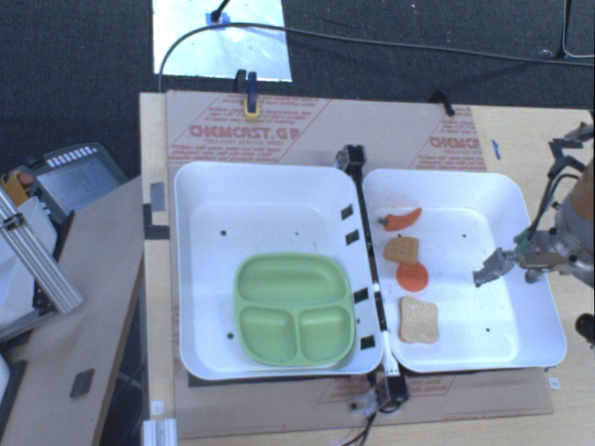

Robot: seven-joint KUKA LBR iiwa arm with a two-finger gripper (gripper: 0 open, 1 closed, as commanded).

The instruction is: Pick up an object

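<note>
The right bin (465,203) holds several toy foods along its left side. They are an orange-red pepper (402,218), a brown square cracker (402,249), a red-orange disc (412,275) and a pale bread slice (418,321). My gripper (490,271) reaches in from the right over the bin's right half. Its tip is about level with the disc and well to the right of it, apart from all the foods. I see nothing held at the tip.
A green three-compartment plate (296,309) lies in the front of the left bin (260,193). A black divider (364,249) with clips runs between the bins. A cardboard sheet (307,128) lies under both bins, and cables (418,49) run behind them.
</note>
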